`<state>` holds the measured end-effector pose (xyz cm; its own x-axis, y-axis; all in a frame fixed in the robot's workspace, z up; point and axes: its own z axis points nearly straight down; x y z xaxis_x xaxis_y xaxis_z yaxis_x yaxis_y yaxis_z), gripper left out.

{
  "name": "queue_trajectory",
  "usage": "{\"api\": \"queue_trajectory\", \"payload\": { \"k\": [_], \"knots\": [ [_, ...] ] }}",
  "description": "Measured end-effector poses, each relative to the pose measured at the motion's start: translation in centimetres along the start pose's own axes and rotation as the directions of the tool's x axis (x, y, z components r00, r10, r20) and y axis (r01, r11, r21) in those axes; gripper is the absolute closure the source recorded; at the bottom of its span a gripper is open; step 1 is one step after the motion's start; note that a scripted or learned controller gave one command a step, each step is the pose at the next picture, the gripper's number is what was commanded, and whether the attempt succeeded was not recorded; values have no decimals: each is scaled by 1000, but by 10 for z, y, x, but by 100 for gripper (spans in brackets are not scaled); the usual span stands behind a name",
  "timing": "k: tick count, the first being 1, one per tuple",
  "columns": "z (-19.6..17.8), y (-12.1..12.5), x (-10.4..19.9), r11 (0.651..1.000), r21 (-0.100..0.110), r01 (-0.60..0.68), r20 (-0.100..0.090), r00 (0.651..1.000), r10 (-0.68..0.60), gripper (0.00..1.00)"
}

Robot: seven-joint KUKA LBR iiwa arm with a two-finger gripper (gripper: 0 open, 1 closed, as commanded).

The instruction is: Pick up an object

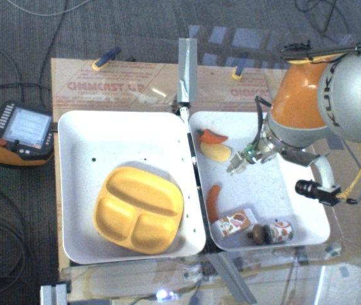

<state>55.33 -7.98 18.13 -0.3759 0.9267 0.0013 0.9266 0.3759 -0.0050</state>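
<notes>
My hand (238, 164) hung over the right bin (307, 234), tips low and just right of the yellow piece (216, 152). The fingers were small and blurred against the white floor, so I could not tell if they were apart or together; nothing was visibly between them. My arm (320, 97) came in from the right, and its grey and orange bulk hid the bin's upper right corner and part of its right wall.

The yellow piece lay near the bin's upper left, with an orange-red piece (211, 135) touching its top edge; what either was I could not make out. A long orange piece (213, 201), sausage-like, lay along the left wall lower down. Near the front wall sat a small red and white packet (234, 223), then a dark brown lump (258, 234) touching a small red and white can (281, 230) on its side; labels unreadable.

The left bin (79, 138) held a yellow divided tray (139, 209), upside down or not, unclear. A handheld screen unit (18, 135) sat off the worktop at left, partly cut by the bin's edge.
</notes>
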Motion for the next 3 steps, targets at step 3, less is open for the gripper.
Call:
{"api": "queue_trajectory", "payload": {
  "k": [3],
  "knots": [
    [92, 85, -93, 995, -2, 103, -2, 995, -103, 0]
  ]
}}
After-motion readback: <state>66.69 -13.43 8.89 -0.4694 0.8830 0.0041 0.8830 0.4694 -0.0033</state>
